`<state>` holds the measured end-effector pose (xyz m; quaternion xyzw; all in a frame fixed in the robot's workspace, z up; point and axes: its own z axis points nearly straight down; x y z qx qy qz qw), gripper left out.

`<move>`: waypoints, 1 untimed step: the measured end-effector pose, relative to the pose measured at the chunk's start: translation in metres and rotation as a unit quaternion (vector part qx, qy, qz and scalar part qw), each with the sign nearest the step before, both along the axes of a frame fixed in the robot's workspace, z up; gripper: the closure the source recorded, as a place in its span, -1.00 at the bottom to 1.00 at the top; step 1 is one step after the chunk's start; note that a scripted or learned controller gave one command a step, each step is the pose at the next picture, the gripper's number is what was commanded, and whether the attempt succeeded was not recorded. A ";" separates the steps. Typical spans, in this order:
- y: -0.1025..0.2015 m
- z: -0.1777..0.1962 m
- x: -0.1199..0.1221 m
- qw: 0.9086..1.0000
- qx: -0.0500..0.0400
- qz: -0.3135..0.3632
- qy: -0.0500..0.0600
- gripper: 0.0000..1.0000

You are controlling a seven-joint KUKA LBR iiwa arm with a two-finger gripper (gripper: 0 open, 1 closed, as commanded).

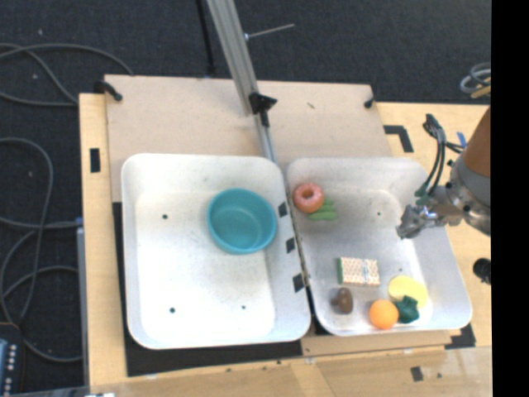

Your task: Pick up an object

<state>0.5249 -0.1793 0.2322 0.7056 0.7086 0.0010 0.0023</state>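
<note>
Camera view: I am watching the gripper (411,222) hovering over the right bin (438,263) — grasping nothing, its grip state unclear to me — while the patterned block (359,270), orange ball (383,313) and neighbours are lying unpicked, everything remaining.

A slanted grey aluminium rail (235,44) crosses the tan wooden bench (190,118), and loose black cables (33,222) curl over the dark carpet (372,23) at left.

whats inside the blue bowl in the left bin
Nothing visible: the blue bowl sits upright in the left bin, its blue interior bare. What lies under the bowl is covered.
</note>
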 end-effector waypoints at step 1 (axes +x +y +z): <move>0.054 0.012 -0.001 1.000 0.002 0.002 0.001 1.00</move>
